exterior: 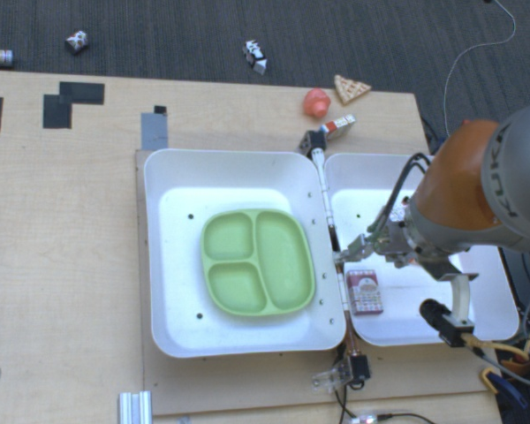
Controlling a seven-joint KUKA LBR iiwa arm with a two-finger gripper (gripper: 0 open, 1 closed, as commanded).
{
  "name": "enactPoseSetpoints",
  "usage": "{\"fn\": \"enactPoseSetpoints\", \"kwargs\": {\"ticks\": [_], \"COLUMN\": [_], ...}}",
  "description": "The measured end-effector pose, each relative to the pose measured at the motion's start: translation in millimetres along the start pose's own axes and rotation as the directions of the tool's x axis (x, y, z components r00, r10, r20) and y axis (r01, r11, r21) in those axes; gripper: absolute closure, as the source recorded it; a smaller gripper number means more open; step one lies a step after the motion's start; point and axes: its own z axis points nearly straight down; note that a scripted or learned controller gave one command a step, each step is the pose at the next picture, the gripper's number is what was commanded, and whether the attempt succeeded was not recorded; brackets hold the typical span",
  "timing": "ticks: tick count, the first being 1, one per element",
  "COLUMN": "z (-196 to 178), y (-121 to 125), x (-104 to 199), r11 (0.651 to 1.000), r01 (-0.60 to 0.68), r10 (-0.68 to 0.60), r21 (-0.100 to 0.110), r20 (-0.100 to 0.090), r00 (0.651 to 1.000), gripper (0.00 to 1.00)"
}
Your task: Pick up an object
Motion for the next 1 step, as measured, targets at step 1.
{"fn": "enactPoseSetpoints", "kwargs": {"ticks": [1], "z": [0.4], "y": [0.1], "x": [-0.3], "r11": [1.000], "r01": [0.000], "r10": [0.000], "r21": [-0.001], "r20": [0.000], "r00": [1.000], "gripper": [0.00]}}
